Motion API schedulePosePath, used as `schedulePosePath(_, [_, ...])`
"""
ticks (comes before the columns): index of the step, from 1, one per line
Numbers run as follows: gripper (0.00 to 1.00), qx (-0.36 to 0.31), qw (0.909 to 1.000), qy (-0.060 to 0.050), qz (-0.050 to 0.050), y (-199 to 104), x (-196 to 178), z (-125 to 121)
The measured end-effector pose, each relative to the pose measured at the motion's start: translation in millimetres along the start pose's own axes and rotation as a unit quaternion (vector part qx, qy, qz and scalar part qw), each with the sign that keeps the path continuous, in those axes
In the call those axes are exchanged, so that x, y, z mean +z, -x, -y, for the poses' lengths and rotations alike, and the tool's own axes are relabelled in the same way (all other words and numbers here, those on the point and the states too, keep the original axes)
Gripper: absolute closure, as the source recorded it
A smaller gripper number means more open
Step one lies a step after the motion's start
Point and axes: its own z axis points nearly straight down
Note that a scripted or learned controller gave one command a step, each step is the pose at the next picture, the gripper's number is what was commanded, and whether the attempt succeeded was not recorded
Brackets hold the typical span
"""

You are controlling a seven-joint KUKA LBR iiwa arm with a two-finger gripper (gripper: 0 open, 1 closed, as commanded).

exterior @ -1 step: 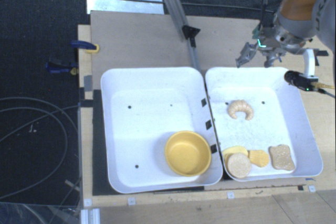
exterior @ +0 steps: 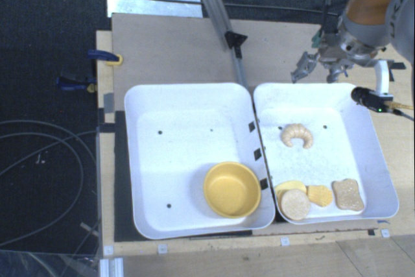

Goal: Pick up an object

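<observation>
Dark carpet with looping cables surrounded the desk, which carried two white bins side by side. At two o'clock the jaws hung open and empty over the far rim of the right bin. Inside that bin lay a croissant near the middle — well apart from the jaws — and at six o'clock a round biscuit, a cracker and a bread slice. The left bin held a yellow bowl at its five o'clock corner
</observation>
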Motion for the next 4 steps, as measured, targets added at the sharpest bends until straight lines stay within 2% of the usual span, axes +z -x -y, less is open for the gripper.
schedulePosePath(1, [0.0, -0.001, 1.0, -0.001, 0.0, -6.7, 45.9, -6.0])
schedulePosePath(2, [0.0, 0.002, 1.0, -0.002, 0.0, -7.1, 98.7, 4.7])
schedulePosePath(3, [0.0, 0.001, 1.0, -0.002, 0.0, -7.5, 150.5, 4.9])
schedulePosePath(4, [1.0, 0.001, 1.0, 0.001, 0.0, -7.5, 136.0, 2.8])
